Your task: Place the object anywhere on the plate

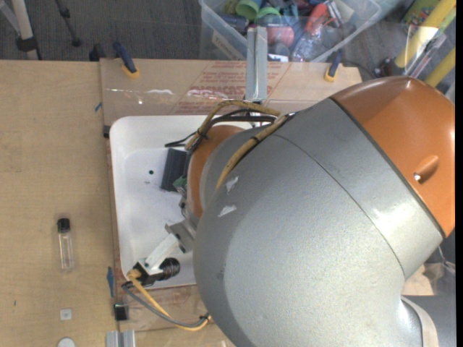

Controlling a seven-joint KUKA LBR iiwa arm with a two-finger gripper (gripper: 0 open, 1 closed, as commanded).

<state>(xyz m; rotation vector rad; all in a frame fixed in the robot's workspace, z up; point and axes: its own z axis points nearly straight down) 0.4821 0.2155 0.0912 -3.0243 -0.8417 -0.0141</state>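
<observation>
My grey and orange arm (pixel 325 223) covers most of the view and hides much of the white bin (pixel 134 201). From under the arm peeks the left rim of an orange-brown plate (pixel 197 161). A dark grey flat block (pixel 173 168) lies in the bin against that rim, with a bit of green (pixel 179 186) just below it. My gripper (pixel 182 207) sits low over the bin beside the plate, mostly hidden by the wrist. I cannot tell whether it touches the block.
A small clear vial (pixel 65 243) lies on the wooden bench to the left of the bin. Behind the bin are a blue clamp (pixel 127 62), a metal post (pixel 255 62) and a clear tub of toys (pixel 289 9).
</observation>
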